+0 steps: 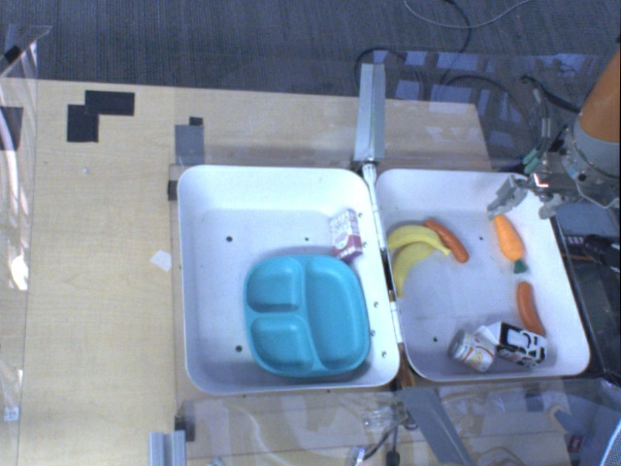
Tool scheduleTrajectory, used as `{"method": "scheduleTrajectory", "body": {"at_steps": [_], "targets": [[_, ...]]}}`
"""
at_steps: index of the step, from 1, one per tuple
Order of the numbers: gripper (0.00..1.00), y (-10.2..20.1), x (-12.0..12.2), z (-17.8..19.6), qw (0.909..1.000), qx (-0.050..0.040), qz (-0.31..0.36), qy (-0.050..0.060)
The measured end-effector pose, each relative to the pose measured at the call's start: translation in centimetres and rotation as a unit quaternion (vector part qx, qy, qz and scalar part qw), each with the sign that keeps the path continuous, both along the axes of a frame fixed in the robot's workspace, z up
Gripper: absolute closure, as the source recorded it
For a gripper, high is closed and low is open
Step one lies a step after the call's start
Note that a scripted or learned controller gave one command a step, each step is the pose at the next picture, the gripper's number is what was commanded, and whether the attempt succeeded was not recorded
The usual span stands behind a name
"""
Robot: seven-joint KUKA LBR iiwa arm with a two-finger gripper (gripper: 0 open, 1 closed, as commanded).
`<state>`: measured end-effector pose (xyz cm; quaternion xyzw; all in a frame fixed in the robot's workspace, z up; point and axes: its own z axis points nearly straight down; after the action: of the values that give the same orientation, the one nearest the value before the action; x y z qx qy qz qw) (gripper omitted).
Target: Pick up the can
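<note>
Camera view has the can (473, 350) lying on its side in the right bin (572, 304), near the front wall, touching or just beside a black-and-white toy car (522, 344). Its long axis runs roughly left-right with a slight tilt, the pale end face turned toward the front left.

The tool (519, 187) hangs at the bin's far right corner, well apart from the can; whether it is spread or closed I cannot tell at this angle. Nothing sits between its tips.

To do this step well, the arm probably needs to travel toward the front of the bin and come down over the middle of the can, with the closing direction set across the short width, not along the length. A can on its side is likely to roll, so a centred, square approach matters. The car crowds its right end, so descending nearer the left half should keep clear of it. A carrot (507, 238), a sausage (527, 306) and bananas (415, 248) lie farther back, off the likely path. The left bin (209, 289) holds a blue tray (306, 314).
</note>
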<state>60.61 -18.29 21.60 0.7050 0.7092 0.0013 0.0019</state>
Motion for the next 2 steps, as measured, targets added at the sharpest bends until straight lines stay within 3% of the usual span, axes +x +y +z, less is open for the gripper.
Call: {"method": "scheduleTrajectory", "body": {"at_steps": [1,2], "targets": [[0.00,-2.2,-11.9,-11.2,0.9991,0.0007,-0.042,0.001],[0.00,-1.8,-9.0,-8.3,0.9944,0.0004,-0.105,0.000]]}}
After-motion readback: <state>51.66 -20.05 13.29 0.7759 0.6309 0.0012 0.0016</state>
